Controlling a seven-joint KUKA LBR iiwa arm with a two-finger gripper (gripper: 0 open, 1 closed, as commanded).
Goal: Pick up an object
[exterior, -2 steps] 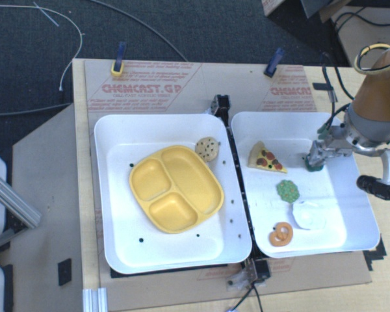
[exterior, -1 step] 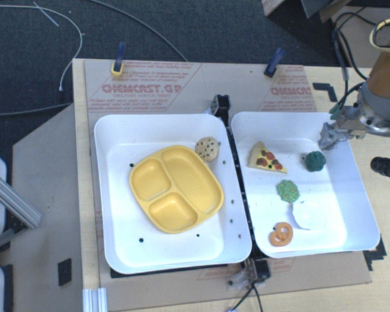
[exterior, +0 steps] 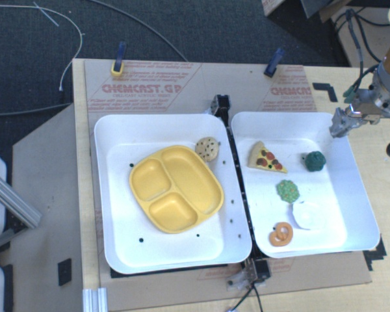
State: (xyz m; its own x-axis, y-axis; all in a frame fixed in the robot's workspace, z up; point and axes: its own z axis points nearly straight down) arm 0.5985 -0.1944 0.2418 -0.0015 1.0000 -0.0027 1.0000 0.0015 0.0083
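- Gripper point(exterior: 341, 123) is being held over the right bin's point(exterior: 361, 200) two-o'clock corner; finger state cannot be told.
- Pizza slice point(exterior: 267, 158) is being left lying at the bin's ten o'clock, untouched.

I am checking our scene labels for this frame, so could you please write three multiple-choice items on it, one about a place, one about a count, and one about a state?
1. Where does the cookie lie?
A. in the left bin, by the yellow tray's far corner
B. in the right bin, beside the pizza slice
C. on the bench outside both bins

2. How many compartments does the yellow tray have?
A. two
B. three
C. five

3. Where is the gripper?
A. over the right bin's far right corner
B. pressed into the yellow tray
C. down on the cookie

Answers: 1 A, the cookie sits next to the tray in the left bin. 2 B, three hollows show. 3 A, it hangs at that corner, near the dark green lump.
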